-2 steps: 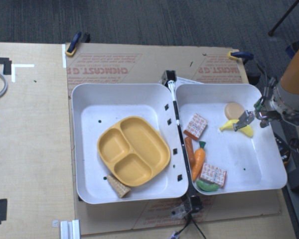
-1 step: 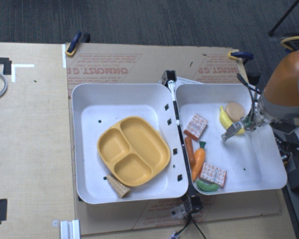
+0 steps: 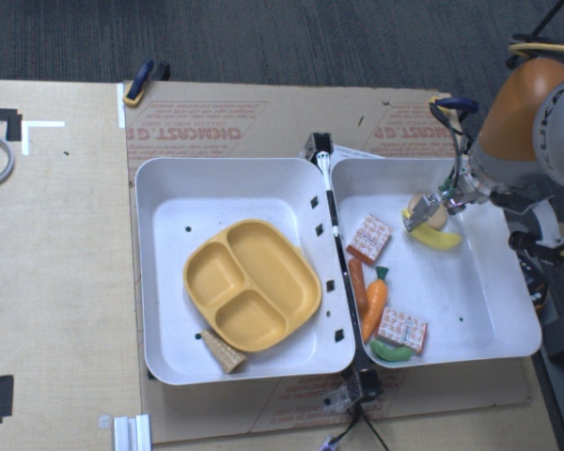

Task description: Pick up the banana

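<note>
The yellow banana [image 3: 438, 240] lies in the right bin [image 3: 479, 299], near its back right part. My gripper [image 3: 427, 213] hangs right over the banana's upper left end, touching or almost touching it. A pale tan shape sits at the gripper's tip, and I cannot make out what it is. The grey arm with its orange band [image 3: 517, 111] reaches in from the right.
Along the right bin's left side lie a patterned packet [image 3: 369, 238], a brown sausage [image 3: 356, 275], a carrot [image 3: 374, 303], a second packet [image 3: 401, 329] and a green item [image 3: 390, 350]. The left bin [image 3: 160, 252] holds a yellow divided plate [image 3: 252, 285] and a bread piece [image 3: 224, 350].
</note>
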You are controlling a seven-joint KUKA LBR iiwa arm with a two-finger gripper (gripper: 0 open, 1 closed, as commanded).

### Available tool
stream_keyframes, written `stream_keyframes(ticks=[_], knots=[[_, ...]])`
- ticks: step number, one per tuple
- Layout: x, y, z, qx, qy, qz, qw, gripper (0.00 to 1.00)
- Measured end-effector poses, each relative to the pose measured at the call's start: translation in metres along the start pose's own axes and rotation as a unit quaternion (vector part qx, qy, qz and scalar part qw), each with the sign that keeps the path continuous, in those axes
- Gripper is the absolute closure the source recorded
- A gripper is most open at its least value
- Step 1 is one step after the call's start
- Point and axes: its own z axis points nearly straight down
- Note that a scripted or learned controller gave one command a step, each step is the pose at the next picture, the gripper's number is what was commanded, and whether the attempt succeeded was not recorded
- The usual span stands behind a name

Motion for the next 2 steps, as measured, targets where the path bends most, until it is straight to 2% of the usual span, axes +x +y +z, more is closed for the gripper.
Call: stream_keyframes(ticks=[1,2], knots=[[-0.001,0.0,-0.011,0.001,0.0,0.0,1.0,1.0],[0.056,-0.087,0.001,0.001,0.001,-0.008,1.0,1.0]])
